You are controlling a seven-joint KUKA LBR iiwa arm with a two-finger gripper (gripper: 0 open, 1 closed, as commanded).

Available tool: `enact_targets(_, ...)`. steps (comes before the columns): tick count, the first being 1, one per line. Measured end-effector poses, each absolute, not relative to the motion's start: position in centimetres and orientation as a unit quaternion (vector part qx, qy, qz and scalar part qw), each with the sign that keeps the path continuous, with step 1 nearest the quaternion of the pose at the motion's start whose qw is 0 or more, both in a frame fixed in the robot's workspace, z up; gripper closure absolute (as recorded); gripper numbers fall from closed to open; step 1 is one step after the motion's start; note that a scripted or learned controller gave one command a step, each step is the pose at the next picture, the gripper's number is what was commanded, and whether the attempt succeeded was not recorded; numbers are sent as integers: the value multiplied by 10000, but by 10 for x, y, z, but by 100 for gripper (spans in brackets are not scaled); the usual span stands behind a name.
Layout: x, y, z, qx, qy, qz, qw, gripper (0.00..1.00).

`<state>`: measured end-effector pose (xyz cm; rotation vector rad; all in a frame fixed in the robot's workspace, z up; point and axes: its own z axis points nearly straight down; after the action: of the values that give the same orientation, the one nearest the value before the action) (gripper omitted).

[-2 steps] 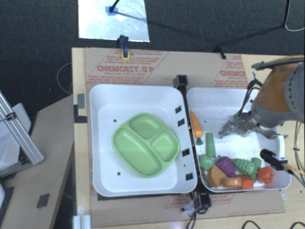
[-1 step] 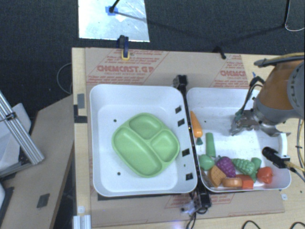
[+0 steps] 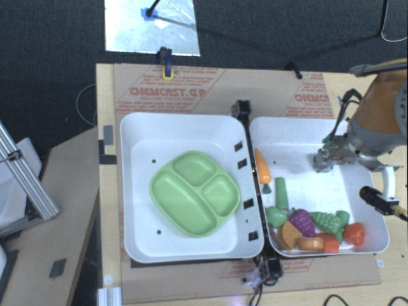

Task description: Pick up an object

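Note:
The right bin (image 3: 299, 146) holds several toy foods along its near and left sides: an orange carrot (image 3: 262, 166), a green cucumber (image 3: 281, 192), a purple grape bunch (image 3: 302, 222), a green bumpy piece (image 3: 327, 222), a red tomato (image 3: 354, 233) and a brown bread piece (image 3: 291, 234). My gripper (image 3: 324, 160) hangs over the bare middle right of that bin, well above and right of the pile. Nothing shows under it.
The left bin (image 3: 140, 145) holds a green divided plate (image 3: 194, 193). Black clips (image 3: 242, 110) sit along the wall between the bins. The arm's grey and orange body (image 3: 382, 116) covers the right bin's far right corner.

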<state>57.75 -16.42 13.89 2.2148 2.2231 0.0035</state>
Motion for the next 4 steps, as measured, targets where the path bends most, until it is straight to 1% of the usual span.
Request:
enact_targets(1, 578, -157, 199, 7054, 7088, 14, 22, 100)
enact_targets(2, 579, -157, 226, 7054, 7088, 11, 17, 100)
enact_targets(3, 571, -102, 219, 7040, 7102, 7, -3, 100)
enact_targets(4, 587, -47, 222, 7041, 7101, 12, 6, 100)
